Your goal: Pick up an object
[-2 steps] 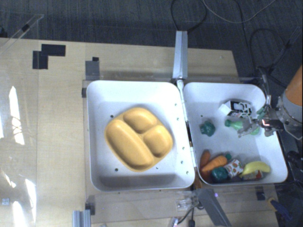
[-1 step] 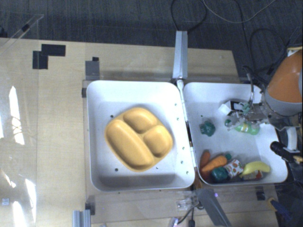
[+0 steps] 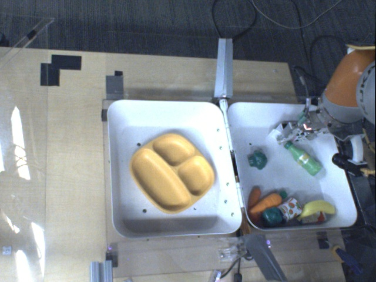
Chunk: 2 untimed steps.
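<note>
Inside the right white bin (image 3: 346, 175), a green plastic bottle with a pale neck (image 3: 304, 158) is lying on its side, tilted diagonally, in the upper right part of the floor. Its neck end is pointing up-left toward the gripper (image 3: 294, 132), which is sitting just above and left of it, close to the bottle's top end; whether they are touching, cannot tell, and cannot tell the gripper's opening or whether it has hold of anything. The grey arm with its orange band (image 3: 346, 87) is reaching in from the right edge. A small dark green lump (image 3: 257, 158) is lying apart near the bin's left side. Along the near wall, an orange carrot-shaped toy (image 3: 265, 202), a teal round piece (image 3: 272, 216), a small patterned packet (image 3: 288, 209) and a yellow banana-shaped toy (image 3: 317, 208) are clustering together. The left white bin (image 3: 126, 134) is holding a tan three-compartment tray (image 3: 171, 172), sitting rotated near its centre.
</note>
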Each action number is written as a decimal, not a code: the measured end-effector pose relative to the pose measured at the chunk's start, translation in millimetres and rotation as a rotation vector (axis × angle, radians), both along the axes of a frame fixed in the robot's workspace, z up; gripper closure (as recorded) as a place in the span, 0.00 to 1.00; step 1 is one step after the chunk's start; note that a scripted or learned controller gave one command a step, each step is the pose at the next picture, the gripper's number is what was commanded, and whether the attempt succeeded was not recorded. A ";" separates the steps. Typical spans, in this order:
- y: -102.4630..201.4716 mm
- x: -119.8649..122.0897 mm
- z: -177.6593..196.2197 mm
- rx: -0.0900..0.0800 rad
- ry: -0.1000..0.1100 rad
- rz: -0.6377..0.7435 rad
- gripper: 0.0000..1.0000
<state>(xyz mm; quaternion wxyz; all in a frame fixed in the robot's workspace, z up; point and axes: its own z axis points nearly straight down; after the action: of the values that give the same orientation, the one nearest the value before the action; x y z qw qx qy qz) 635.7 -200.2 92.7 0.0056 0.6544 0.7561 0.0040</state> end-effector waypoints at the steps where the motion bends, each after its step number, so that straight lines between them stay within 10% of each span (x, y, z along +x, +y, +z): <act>1: -0.9 1.9 12.4 -0.007 -0.007 0.005 1.00; 2: -1.3 -24.9 146.4 -0.001 0.004 0.017 1.00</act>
<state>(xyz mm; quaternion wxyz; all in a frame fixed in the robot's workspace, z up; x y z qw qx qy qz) 610.9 -201.5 239.2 0.0044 0.6480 0.7616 0.0021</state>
